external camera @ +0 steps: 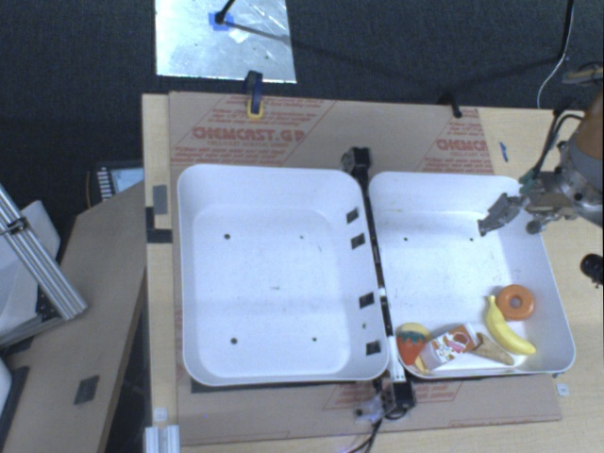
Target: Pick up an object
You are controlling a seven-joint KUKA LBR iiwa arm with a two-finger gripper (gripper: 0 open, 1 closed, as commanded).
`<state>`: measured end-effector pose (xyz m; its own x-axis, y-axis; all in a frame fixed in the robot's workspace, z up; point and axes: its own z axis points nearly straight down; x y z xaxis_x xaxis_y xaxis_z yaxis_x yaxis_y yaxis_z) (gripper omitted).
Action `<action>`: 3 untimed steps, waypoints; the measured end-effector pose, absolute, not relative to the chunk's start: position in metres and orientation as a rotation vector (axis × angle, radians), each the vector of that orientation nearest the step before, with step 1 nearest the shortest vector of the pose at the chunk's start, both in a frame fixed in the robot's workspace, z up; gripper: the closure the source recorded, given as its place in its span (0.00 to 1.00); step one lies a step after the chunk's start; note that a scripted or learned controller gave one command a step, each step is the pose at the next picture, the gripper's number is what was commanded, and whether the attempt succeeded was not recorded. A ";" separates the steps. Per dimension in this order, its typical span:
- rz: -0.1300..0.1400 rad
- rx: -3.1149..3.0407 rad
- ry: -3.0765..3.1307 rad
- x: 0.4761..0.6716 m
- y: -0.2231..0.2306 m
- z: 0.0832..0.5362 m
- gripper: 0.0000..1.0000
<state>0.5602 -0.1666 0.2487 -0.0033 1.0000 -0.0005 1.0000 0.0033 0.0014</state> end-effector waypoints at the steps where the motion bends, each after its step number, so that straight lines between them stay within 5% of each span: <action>1: 0.009 2.208 2.220 0.540 -0.166 0.339 0.00; 2: 0.011 2.207 2.222 0.486 -0.139 0.431 0.00; 3: 0.017 2.202 2.222 0.487 -0.095 0.542 0.00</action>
<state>0.4871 -0.0954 0.5425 -0.0094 1.0000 -0.0019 0.9998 0.0094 0.0171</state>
